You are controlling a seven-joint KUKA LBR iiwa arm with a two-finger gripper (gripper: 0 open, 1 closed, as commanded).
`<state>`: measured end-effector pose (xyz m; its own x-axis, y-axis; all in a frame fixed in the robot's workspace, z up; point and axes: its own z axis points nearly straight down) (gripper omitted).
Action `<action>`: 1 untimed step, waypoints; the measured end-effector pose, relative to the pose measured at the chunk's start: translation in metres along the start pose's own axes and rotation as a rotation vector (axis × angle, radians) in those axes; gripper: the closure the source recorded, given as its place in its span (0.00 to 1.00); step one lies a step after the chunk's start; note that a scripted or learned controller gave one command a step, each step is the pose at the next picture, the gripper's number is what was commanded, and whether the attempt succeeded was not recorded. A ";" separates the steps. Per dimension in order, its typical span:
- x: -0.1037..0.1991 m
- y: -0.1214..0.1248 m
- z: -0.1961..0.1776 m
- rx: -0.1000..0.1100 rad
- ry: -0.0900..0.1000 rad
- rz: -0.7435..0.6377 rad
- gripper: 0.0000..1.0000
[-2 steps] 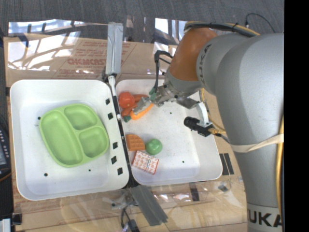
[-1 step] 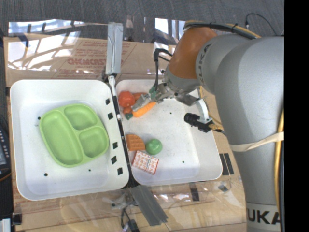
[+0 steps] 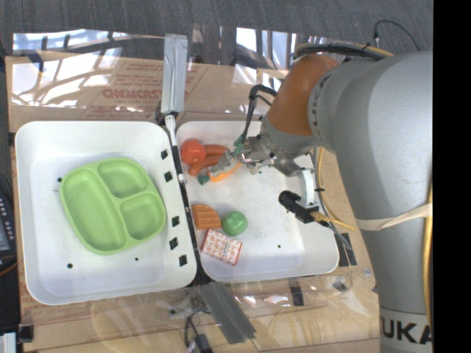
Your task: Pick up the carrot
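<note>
Carrot (image 3: 223,169) beside tomato (image 3: 193,151) | waffle (image 3: 206,216), green ball (image 3: 235,223) nearby | fingers (image 3: 240,153) state unclear

Green divided plate (image 3: 112,204) in left bin (image 3: 33,271); green ball (image 3: 235,223), waffle (image 3: 206,216).

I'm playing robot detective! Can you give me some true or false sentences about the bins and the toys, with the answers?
1. The green three-part plastic plate lies in the left white bin. True.
2. The small green ball lies on the green plate. False: it lies in the right white bin, beside the orange waffle-shaped toy.
3. The gripper is over the right bin, next to the orange carrot toy. True.
4. The red-and-white patterned packet lies at the right bin's far edge. False: it lies near the front edge.
</note>
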<state>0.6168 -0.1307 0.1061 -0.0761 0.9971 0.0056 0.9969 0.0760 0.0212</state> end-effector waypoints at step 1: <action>0.000 0.000 0.000 0.001 0.000 0.000 0.00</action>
<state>0.6166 -0.1310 0.1058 -0.0758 0.9971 0.0052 0.9969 0.0757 0.0205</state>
